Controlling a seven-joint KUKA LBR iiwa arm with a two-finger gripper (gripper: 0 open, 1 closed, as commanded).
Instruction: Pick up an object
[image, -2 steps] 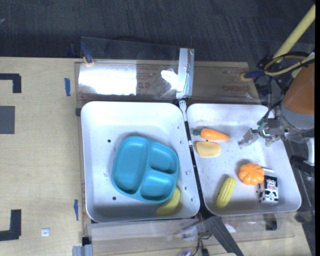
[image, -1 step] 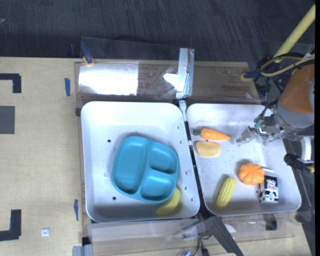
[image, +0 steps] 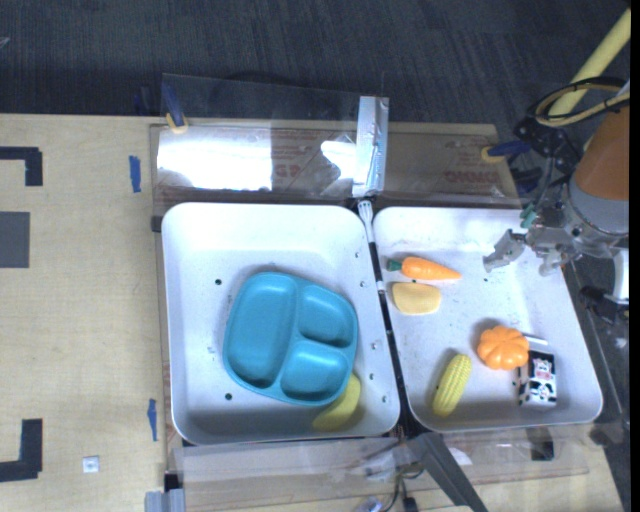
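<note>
Gripper hangs above the upper right corner of the right bin; fingers appear spread, with nothing between them. Nearest candidates: carrot and pale yellow piece near the divider, well apart from the gripper. Orange pumpkin touches the small cow-print carton; corn cob lies nearby. Risk: descending on the pumpkin may knock the carton, or the rounded shape may slip out.
</note>
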